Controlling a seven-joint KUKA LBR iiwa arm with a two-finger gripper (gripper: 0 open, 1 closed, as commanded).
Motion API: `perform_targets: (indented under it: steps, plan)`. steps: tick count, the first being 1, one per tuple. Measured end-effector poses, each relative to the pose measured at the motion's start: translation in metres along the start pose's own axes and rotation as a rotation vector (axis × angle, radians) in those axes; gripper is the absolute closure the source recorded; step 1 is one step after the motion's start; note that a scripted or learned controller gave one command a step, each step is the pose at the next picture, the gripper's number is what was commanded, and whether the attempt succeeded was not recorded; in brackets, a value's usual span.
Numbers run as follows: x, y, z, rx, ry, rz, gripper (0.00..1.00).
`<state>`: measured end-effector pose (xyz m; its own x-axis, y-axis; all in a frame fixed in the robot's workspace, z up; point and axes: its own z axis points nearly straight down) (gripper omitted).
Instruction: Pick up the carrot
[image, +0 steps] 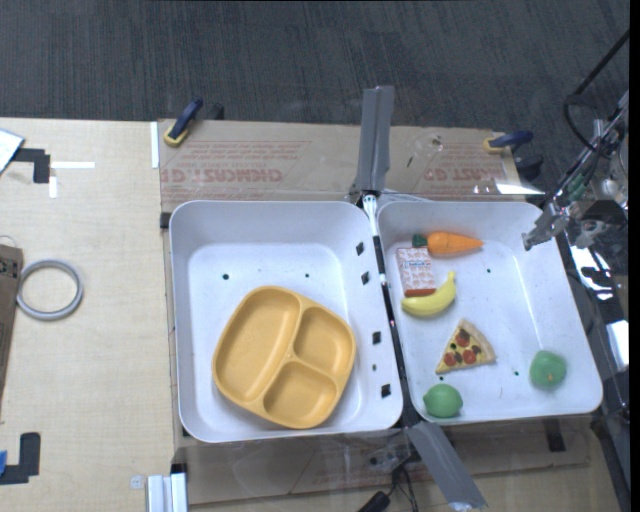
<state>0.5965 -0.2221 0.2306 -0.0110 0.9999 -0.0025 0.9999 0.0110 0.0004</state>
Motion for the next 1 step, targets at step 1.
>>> perform_targets:
  steps: [1]
  plan:
    - [0.0164,0.0485,0.1376,-0.002,0.0,-0.207,0.0]
